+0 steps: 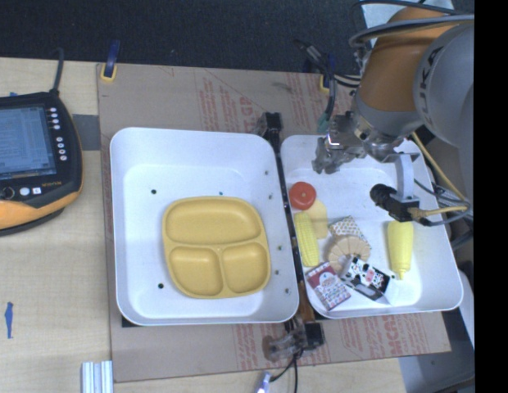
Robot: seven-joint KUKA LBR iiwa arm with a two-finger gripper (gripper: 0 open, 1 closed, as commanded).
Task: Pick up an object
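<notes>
We see the grey arm's tool (329, 160) hanging over the upper left corner of the right shallow white bin (438, 297); nothing sits between its tips, and we cannot tell how far apart they are. Candidates lie below it: a small red round piece (302, 194), a yellow corn cob (306, 237), a yellow bottle-shaped piece (400, 247), playing cards (328, 286). We judge this the approach step. Next move calls for lowering onto one piece and closing.
</notes>
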